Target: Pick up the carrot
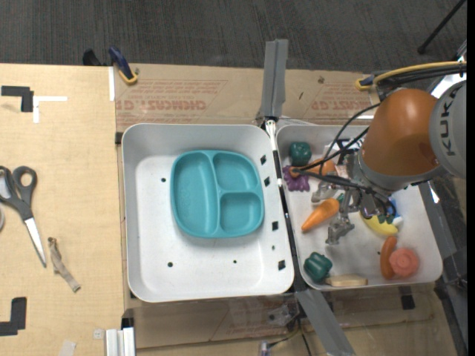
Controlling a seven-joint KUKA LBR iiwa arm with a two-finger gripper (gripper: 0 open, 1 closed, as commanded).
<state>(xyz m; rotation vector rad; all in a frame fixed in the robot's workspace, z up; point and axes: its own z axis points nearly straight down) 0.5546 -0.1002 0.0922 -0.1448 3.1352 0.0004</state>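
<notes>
Camera view had scissors (22, 199) lying far left on the surface (59, 162), then the left bin (141, 273) with a teal divided plate (218, 193). In the right bin (371, 269), the carrot (320, 214) lay tilted near the middle, beside a purple toy (296, 179). The end effector (340, 225) sat just right of the carrot, and I honestly couldn't tell how wide it was.

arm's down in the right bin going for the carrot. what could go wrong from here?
1. The carrot lies tilted with the gripper right beside it, so the fingers may nudge it aside rather than straddle it.
2. The right bin is crowded: the banana and purple toy sit close, so a wrong grab or a bump seems possible.
</notes>
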